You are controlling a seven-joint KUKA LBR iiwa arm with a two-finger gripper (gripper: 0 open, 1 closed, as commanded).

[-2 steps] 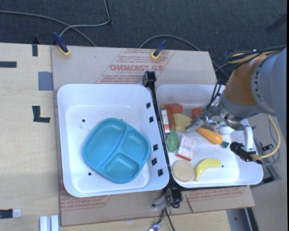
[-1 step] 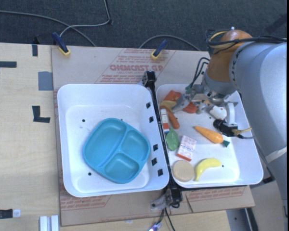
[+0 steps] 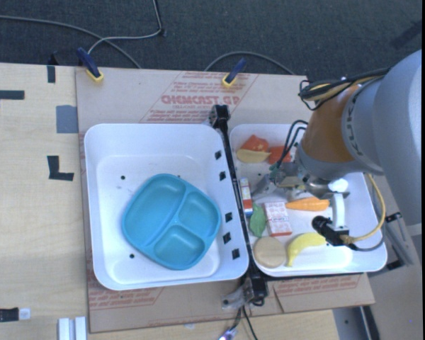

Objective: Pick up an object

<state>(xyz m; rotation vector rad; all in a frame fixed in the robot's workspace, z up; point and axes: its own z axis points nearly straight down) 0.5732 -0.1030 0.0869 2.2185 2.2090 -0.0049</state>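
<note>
My gripper (image 3: 275,181) hangs low over the middle of the right bin (image 3: 368,264), below the orange band of the arm (image 3: 329,129). Right under and around it lie a small red-and-white box (image 3: 275,218), a green piece (image 3: 258,222) and a little red-and-white packet (image 3: 246,194) by the divider. An orange carrot (image 3: 308,205) lies just to the gripper's right. A yellow banana (image 3: 304,246) and a round tan piece (image 3: 269,252) rest near the bin's front wall. An orange-red piece with a pale slice (image 3: 253,149) sits at the back. Nothing shows between the fingers.
The left bin (image 3: 103,147) holds a blue divided plate (image 3: 171,220). A black divider (image 3: 229,168) runs between the bins. Yellow and black cables (image 3: 361,241) loop off the wrist over the right bin's right side. Two blue-yellow clamps (image 3: 90,64) hold the cardboard base at the back.
</note>
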